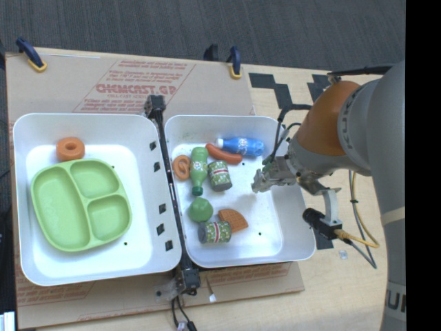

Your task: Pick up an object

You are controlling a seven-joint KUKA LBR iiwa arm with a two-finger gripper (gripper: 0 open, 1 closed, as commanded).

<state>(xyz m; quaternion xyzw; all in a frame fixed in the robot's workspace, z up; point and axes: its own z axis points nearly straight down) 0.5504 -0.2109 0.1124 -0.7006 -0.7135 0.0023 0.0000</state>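
From above, we see the gripper (264, 180) poised over the right bin (293, 243), near that bin's right wall and over bare white floor. We cannot tell whether it is released or clenched; the view is too coarse there, and nothing shows in its grasp. Behind it the grey arm (375, 126) with its orange band (329, 119) reaches in from the right of the right bin.

The nearest item to the gripper is a blue bottle (241, 145), lying on its side toward the far wall of the right bin. Just beside it, nearer the bin's middle, lies a red sausage (224, 155). A small can (220, 176) with a green and red label stands close by, and a green bottle (198, 170) lies next to it, toward the bin's left wall. An orange ring (182, 167) rests against that left wall. Toward the near side of the right bin we see a green ball (200, 209), a second can (214, 232) lying on its side, and a brown waffle-like piece (233, 220) touching that can.

Left of the right bin, the left bin (27, 254) holds a green divided tray (79, 203) and an orange doughnut (70, 148) at the tray's far edge. Both bins sit on a sheet of cardboard (131, 81) with red print.
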